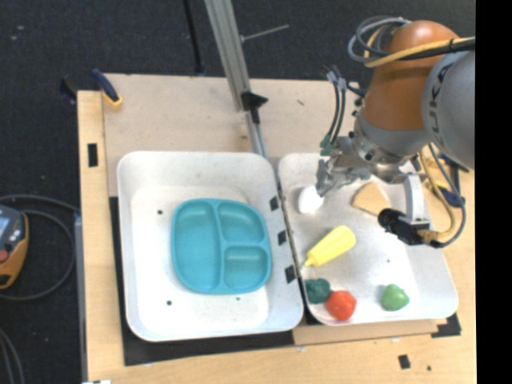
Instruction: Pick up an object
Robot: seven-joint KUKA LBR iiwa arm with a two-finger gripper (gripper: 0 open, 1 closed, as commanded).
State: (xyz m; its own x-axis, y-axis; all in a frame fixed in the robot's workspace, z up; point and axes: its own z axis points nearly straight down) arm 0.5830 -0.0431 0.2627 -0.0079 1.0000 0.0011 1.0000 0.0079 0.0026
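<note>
Where the grey arm with its orange band reaches into the right bin [436, 282], we log the gripper [324, 184] low over that bin's far left corner. We cannot tell whether it is released or clenched, and we see nothing held in it.

Item 1: white ball [310, 200]. It lies just below and to the left of the gripper, so close that we cannot tell whether they touch.

Item 2: tan wedge [370, 199]. It lies to the right of the gripper, near it, partly under the wrist.

Item 3: yellow bottle-shaped piece [330, 246]. It lies on its side and at a slant, below the gripper and apart from the ball.

Item 4: dark green piece [318, 290]. It sits well below the gripper, at the near left corner of the right bin.

Item 5: red round piece [342, 305]. It sits just beside the dark green piece, on its right, by the near rim.

Item 6: bright green round piece [394, 297]. It sits well below and to the right of the gripper, apart from the red one.

Item 7: teal divided plate [221, 244]. It lies flat in the left bin [128, 174], well to the left of the gripper, with three compartments.

Item 8: aluminium post [228, 46]. It rises at a slant above and to the left of the gripper, behind the seam between both bins.
</note>
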